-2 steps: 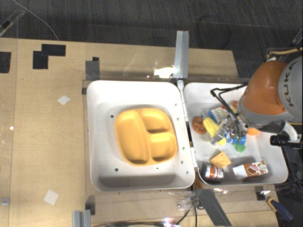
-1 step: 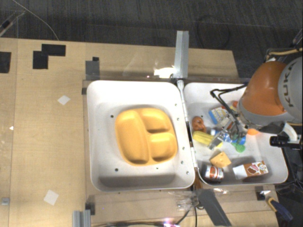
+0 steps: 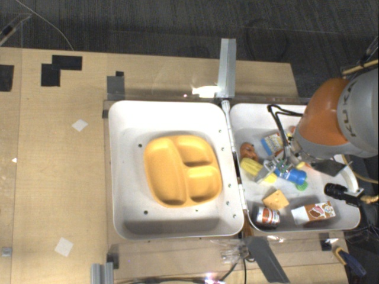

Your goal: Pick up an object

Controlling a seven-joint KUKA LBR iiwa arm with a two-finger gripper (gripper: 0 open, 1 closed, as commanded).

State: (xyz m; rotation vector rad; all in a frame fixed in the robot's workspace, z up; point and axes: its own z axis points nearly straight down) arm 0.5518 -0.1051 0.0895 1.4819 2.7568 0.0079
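Arm over the right bin, tool state unconfirmed.
You have the gripper low among toy foods in the right bin, at a blue item beside the corn; its grip appears obscured, so I cannot tell. The yellow tray sits in the left bin.

Arm: reached in from the right — grey, with the orange band above the wrist.
Wrist: angled down and to the left.
Gripper: hung low — fingers too small to judge.

left bin: yellow tray | right bin: gripper low among small toys
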